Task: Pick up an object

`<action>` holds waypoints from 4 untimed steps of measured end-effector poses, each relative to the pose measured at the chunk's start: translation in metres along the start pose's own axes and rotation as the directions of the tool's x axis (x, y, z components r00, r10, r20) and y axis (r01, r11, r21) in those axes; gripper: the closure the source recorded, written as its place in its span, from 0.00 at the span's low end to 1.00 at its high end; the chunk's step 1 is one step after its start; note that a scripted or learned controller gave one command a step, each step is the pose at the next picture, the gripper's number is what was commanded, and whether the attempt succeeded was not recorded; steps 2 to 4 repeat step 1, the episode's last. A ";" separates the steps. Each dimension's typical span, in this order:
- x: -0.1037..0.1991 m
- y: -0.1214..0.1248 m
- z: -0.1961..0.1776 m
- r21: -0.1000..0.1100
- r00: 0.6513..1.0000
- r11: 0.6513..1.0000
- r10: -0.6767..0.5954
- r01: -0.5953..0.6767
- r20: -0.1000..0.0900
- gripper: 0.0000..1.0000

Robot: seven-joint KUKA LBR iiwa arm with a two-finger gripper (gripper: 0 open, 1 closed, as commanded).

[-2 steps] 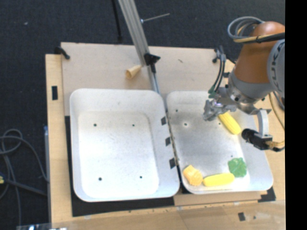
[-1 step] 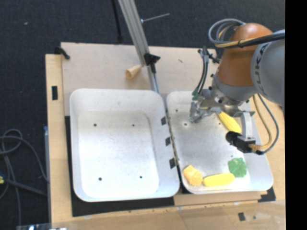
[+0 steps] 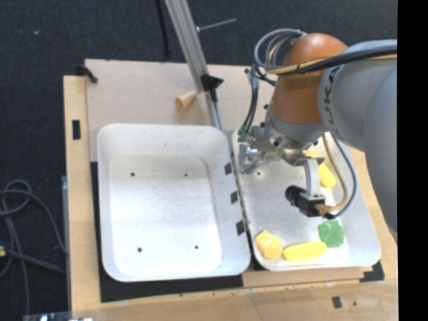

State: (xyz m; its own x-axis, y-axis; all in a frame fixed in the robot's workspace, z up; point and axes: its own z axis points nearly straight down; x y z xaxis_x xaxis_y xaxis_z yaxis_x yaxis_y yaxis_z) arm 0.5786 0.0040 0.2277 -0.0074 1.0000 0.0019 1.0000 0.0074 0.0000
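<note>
Two shallow white bins sit side by side on a pale bench (image 3: 134,85) over dark flooring.

- Far left of frame: loose grey cables (image 3: 20,206) on the floor, off the bench.
- Left bin (image 3: 160,199): speckled white floor with four small dark dots.
- Upper middle, on the bare bench just above the left bin: a small tan cork-like piece (image 3: 186,99), lying on its side.
- Beside it, a metal rail (image 3: 190,39) slants down from the top edge toward the gap between the bins. A black clip (image 3: 212,83) sits on its lower part.
- Centre: the gripper (image 3: 249,158) hangs at the upper left corner of the right bin (image 3: 274,212), close to the rim shared with the left bin. Cannot tell whether it is open or closed, and nothing is seen held in it.
- Right bin, lower edge, left to right: a yellow lump (image 3: 269,245); a long yellow piece (image 3: 305,251) lying flat just beside it; a green piece (image 3: 330,233) a little higher, near the long piece's right end.
- Higher on the bin's right side: a yellow block (image 3: 327,177), partly hidden behind robot cabling.
- All four objects lie apart from the gripper.
- Upper right: the grey arm (image 3: 361,92) enters the frame, with its orange band (image 3: 304,79) above the wrist.
</note>
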 end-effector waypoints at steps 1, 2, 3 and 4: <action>0.050 0.003 0.003 0.000 1.000 1.000 0.000 0.000 0.000 1.00; 0.050 0.003 0.003 0.000 1.000 1.000 0.000 0.000 0.000 1.00; 0.050 0.003 0.003 0.000 1.000 1.000 0.000 0.000 0.000 1.00; 0.050 0.003 0.003 0.000 1.000 1.000 0.000 0.000 0.000 1.00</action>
